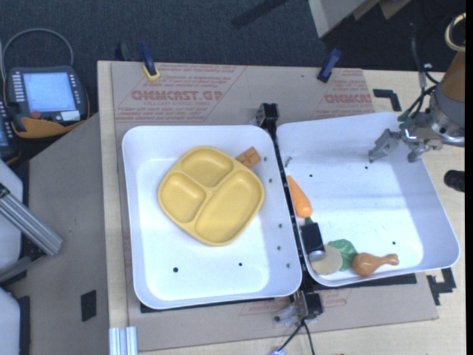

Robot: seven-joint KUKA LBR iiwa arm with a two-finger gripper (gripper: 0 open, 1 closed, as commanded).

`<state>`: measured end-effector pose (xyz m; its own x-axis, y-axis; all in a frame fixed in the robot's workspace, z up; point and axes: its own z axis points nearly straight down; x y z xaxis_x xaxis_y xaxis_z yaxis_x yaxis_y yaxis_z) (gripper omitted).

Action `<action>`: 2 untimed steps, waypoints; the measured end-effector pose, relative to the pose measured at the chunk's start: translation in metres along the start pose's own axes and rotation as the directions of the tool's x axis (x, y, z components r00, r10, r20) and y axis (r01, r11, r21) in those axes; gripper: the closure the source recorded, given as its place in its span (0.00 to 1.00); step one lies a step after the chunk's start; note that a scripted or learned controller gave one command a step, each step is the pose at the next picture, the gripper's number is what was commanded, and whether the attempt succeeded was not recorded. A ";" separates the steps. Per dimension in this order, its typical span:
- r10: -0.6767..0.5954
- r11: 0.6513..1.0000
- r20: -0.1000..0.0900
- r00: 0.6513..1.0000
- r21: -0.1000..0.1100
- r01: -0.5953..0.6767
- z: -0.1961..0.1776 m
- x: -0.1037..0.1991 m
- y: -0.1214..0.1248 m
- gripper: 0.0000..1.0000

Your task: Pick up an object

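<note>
Carrot (pixel 298 196), the likeliest pick: orange, tapered, smooth, lying against the left wall of the right bin (pixel 436 220), beside the divider between the bins. Long axis running far-left to near-right, thin tip at the far end, thicker end toward a black block (pixel 311 237) just near of it. Lies well apart from the gripper (pixel 399 145), to its left and nearer the camera. Gripper hovering over the far right part of the same bin, fingers spread, nothing between them. Next move, by judgement: travel left and near, then a wrist turn to close across the short width. Other candidates clustered at the near edge: drumstick (pixel 373 261), green piece (pixel 342 248), pale disc (pixel 328 261). Left bin (pixel 148 272) carrying a yellow tray (pixel 212 194) and a brown block (pixel 249 157) at its far right corner.
</note>
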<state>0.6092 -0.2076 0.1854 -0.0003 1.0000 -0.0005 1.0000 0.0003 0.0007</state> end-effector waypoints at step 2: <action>-0.004 1.000 -0.007 1.000 -0.008 0.004 0.093 0.005 0.007 0.00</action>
<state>0.6160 -0.2031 0.0929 -0.0044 1.0000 0.0064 1.0000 0.0044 0.0083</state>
